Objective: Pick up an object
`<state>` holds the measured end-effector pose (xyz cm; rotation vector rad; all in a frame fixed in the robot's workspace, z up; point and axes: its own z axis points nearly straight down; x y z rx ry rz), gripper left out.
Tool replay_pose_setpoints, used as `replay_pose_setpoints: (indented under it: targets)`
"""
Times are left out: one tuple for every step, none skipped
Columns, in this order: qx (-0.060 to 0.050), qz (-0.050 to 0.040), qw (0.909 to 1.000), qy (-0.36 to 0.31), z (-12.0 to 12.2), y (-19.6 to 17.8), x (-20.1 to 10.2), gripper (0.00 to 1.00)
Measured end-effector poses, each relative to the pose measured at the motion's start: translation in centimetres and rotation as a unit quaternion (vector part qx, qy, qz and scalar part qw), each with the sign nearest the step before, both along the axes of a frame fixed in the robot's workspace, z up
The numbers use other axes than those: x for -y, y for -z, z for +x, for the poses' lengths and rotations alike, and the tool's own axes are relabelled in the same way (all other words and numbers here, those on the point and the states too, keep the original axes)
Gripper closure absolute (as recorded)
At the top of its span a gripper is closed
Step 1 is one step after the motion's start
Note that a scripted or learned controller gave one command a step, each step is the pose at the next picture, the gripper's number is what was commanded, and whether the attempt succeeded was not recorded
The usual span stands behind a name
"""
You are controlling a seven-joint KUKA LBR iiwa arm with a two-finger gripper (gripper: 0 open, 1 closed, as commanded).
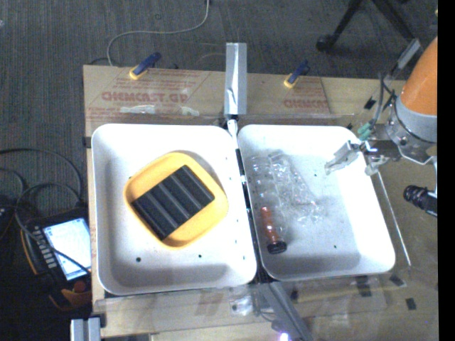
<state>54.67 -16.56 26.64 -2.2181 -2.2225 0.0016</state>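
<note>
A yellow pad with a black ridged top [176, 198] lies in the left bin [114, 261]. In the right bin [355, 251] a crumpled clear plastic piece [284, 183] lies left of centre. Just below it, near the bin's left wall, is a small bottle with orange contents and a black cap [270, 229]. My gripper [355, 162] hangs over the right bin's upper right part, open, with nothing between its fingers. It is well to the right of the clear plastic and touches no object.
A metal divider post [235, 80] stands behind the seam between the bins. Two blue-and-yellow clamps [145, 65] [296, 73] hold the cardboard backing. A tablet and cables [60, 241] lie on the floor to the left.
</note>
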Motion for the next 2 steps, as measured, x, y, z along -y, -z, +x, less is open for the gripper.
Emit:
replay_pose_setpoints:
  targets:
    - [0.001, 0.0005, 0.9989, -0.047, 0.4, 16.5, -2.2, 0.00]
    - [0.007, -0.0004, 0.9998, 0.020, 4.0, 17.4, -2.3, 0.00]
